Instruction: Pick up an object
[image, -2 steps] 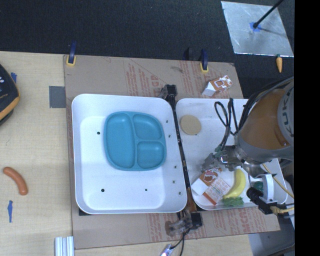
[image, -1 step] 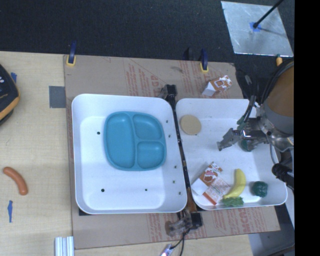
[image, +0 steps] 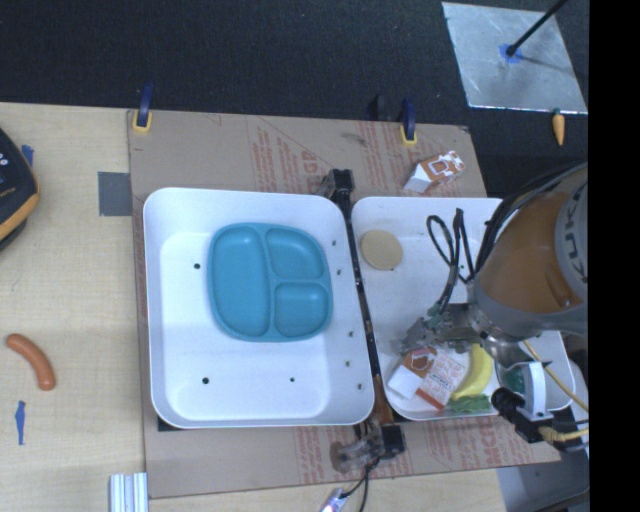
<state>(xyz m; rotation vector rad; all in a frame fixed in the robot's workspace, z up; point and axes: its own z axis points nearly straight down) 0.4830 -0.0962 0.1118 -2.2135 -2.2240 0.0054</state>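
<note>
While the grey arm (image: 535, 265) reaches in from the right over the right bin (image: 400, 215), its gripper (image: 432, 330) sits low among the clutter near the bin's front, and whether it is apart or together cannot be told. Just below the gripper lies a small white and orange carton (image: 428, 377), with a yellow banana (image: 478, 372) to its right. Up and left of the gripper rests a tan round disc (image: 381, 250). Well to the gripper's left, the left bin (image: 180, 330) carries a blue divided plate (image: 270, 280). Another carton (image: 435, 172) lies on the cardboard above the right bin, and a sausage (image: 32, 360) far off left
</note>
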